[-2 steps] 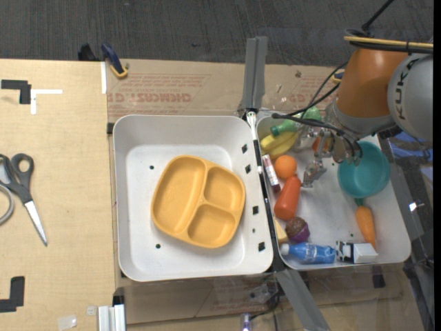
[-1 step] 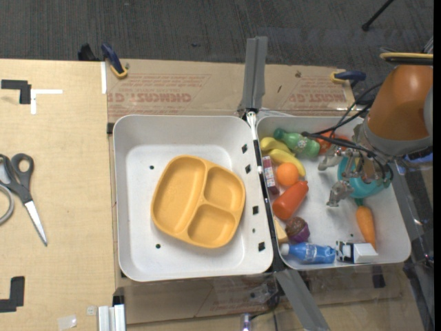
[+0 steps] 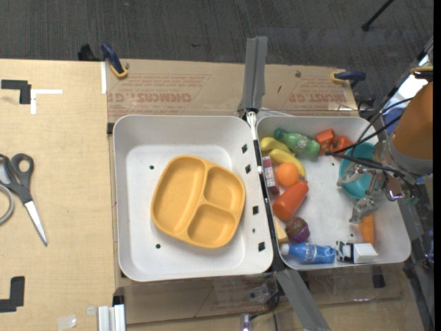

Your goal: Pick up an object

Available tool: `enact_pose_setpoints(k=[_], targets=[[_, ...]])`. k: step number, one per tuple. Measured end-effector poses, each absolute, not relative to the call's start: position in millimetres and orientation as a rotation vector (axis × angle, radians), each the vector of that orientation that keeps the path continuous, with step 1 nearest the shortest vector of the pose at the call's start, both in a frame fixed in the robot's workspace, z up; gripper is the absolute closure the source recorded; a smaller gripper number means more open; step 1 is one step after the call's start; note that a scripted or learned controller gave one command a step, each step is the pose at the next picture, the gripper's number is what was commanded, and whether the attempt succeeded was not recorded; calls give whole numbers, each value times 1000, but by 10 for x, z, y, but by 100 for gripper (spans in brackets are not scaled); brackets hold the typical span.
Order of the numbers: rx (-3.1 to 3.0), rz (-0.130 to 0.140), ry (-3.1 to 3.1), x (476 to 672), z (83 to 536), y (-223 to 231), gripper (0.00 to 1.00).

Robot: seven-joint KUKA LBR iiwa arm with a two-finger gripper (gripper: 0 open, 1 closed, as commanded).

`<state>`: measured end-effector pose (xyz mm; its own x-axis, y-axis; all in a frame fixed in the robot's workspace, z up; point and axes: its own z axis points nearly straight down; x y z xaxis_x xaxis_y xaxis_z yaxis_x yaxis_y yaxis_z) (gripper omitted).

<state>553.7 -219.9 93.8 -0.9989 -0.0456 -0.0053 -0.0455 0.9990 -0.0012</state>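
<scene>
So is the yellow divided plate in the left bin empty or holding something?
Empty. The yellow divided plate lies flat in the left bin, all three compartments bare.

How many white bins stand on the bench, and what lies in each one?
2. The left bin holds a yellow divided plate. The right bin holds toy food, with the gripper above its right side; some items may be hidden under the arm.

Robotics lab setup: plywood worktop (image 3: 55,240) with black tape markers (image 3: 15,88), two white bins (image 3: 127,198) clamped over cardboard (image 3: 179,88), blue clamps (image 3: 114,59), scissors (image 3: 24,192), dark carpet floor (image 3: 172,12).
</scene>
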Motion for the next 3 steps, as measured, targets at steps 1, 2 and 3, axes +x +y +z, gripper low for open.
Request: enact_pose_setpoints(k=[1, 2, 3], targets=[[-73, -4, 3130, 5555, 1042, -2196, 100], [209, 1, 3134, 5039, 915, -1807, 100], [802, 1, 3038, 4934, 911, -1140, 100]])
